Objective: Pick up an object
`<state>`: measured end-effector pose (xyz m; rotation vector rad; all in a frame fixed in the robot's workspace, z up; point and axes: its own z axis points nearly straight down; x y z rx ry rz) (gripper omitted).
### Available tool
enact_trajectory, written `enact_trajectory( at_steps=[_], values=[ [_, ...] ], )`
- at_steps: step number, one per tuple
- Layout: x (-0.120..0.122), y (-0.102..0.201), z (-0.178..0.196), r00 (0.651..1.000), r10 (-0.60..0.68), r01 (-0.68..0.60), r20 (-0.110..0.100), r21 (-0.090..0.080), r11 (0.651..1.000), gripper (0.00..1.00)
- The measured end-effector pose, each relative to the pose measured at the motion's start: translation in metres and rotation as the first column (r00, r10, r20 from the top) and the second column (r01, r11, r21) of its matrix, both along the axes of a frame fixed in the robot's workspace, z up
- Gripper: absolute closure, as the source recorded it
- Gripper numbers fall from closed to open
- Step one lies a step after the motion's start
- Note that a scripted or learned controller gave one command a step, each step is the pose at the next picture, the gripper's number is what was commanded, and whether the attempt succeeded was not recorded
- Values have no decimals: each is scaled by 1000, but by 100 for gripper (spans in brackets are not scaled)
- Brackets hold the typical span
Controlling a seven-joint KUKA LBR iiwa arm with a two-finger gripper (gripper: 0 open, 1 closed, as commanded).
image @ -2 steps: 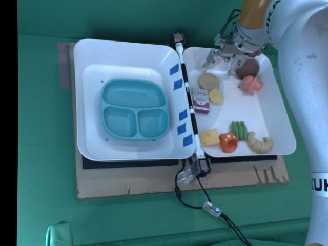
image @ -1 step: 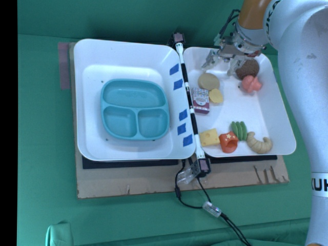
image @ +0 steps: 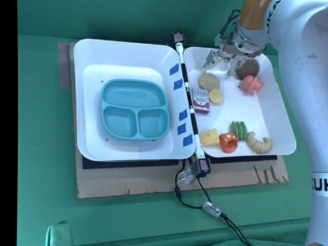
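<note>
My gripper (image: 224,63) hovers over the far end of the right bin (image: 279,118). Its fingers are spread open with nothing between them. Just below it lies a tan potato (image: 208,80). Beside its right finger sit a dark brown round piece (image: 249,67) and a pink toy (image: 250,83). Further forward are a yellow slice (image: 216,96) and a red box (image: 201,101). Near the front rim lie a cheese wedge (image: 209,137), a red pepper (image: 228,142), green beans (image: 239,130) and a beige croissant-like piece (image: 260,145).
The left bin (image: 92,60) holds a teal divided plate (image: 135,109). A black-and-white rod (image: 187,94) with blue tape marks runs between the bins. Cables (image: 205,201) trail off the front of the board. The arm's grey body (image: 302,60) rises at the right.
</note>
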<state>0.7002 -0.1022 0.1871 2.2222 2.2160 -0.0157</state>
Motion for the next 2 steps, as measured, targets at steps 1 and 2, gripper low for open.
enact_trajectory(
  at_steps=[1,2],
  values=[
    [0,0,0,1000,0,0,0,1,1000,0],
    [3,3,18,1000,-1,1,8,10,1000,100]
  ],
)
